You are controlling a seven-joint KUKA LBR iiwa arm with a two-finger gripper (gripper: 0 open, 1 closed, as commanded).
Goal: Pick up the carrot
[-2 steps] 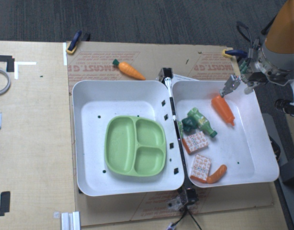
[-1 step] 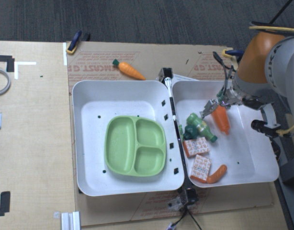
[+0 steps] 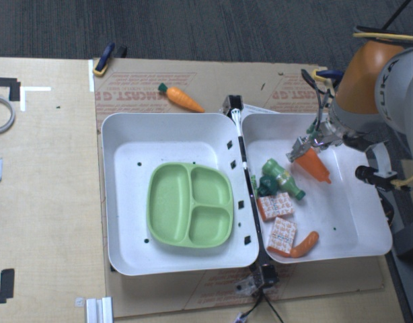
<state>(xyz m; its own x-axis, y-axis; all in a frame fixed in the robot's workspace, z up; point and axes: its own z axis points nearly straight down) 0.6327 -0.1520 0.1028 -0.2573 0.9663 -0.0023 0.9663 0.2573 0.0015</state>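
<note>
Claw (image 3: 307,147) grips carrot (image 3: 315,165) by its top end, root tilting below it for lift-out

You are looking at: two white bins (image 3: 119,180) (image 3: 358,227); one green divided plate (image 3: 190,206); two carrots (image 3: 181,97) (image 3: 314,165); two patterned boxes (image 3: 274,206) (image 3: 282,233); one sausage (image 3: 299,245); one green bottle (image 3: 279,178).

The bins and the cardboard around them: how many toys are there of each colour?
Orange: 3, the carrot on the cardboard, the orange cone-shaped piece at the end effector, the sausage-like piece
Green: 2, the divided plate and the green bottle-like toy
Orange-and-white patterned: 2, the upper box and the lower box
Total: 7
</note>
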